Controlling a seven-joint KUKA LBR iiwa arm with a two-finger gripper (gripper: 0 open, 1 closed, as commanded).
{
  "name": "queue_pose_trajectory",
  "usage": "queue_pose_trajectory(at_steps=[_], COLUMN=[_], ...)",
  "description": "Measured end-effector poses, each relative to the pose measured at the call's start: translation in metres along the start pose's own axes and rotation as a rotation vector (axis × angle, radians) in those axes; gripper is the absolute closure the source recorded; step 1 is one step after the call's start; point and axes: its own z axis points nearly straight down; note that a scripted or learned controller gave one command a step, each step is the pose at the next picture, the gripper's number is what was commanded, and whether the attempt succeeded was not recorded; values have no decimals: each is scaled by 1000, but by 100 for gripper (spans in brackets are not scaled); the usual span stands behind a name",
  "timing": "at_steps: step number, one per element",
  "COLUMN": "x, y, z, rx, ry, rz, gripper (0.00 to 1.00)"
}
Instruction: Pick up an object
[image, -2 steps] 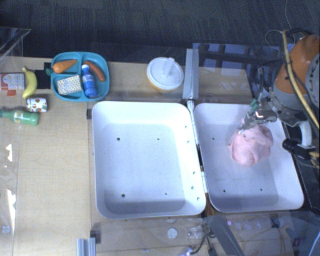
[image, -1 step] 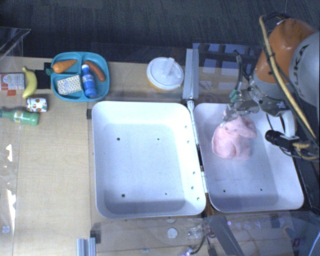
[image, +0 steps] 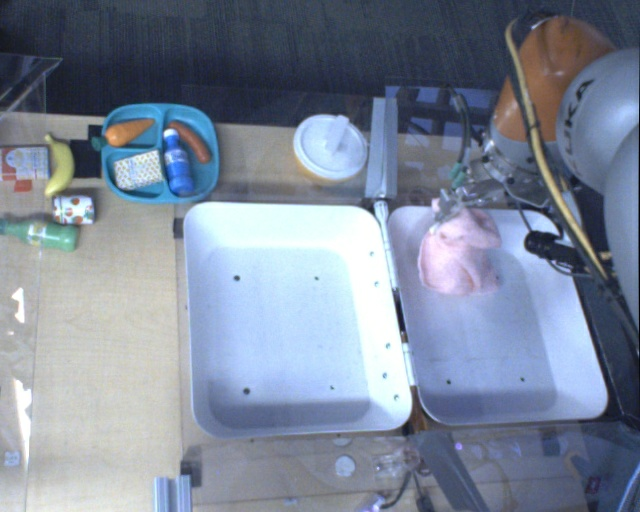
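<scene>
Pale wooden bench (image: 100, 330) carries two white bins, the pink cloth (image: 458, 255) in the right bin (image: 520, 370) at upper right, gripper (image: 462, 200) pinching its top edge, dark carpet beyond.

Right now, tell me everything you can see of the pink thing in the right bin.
The pink thing is a soft, crumpled lump, like cloth or a plush toy, pale pink with folds and no clear parts. It sits in the right bin, in its upper half nearer the left wall, bunched and drawn up to a peak at its top. The tool is right at that peak and seems to touch it; whether it grips the lump cannot be told. Its underside rests on the bin floor.
</scene>
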Motion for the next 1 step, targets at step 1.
queue_pose_trajectory(at_steps=[1], x=[-55], y=[-30], z=[-49], rx=[-2], ry=[-1], rz=[-140], gripper=[100])
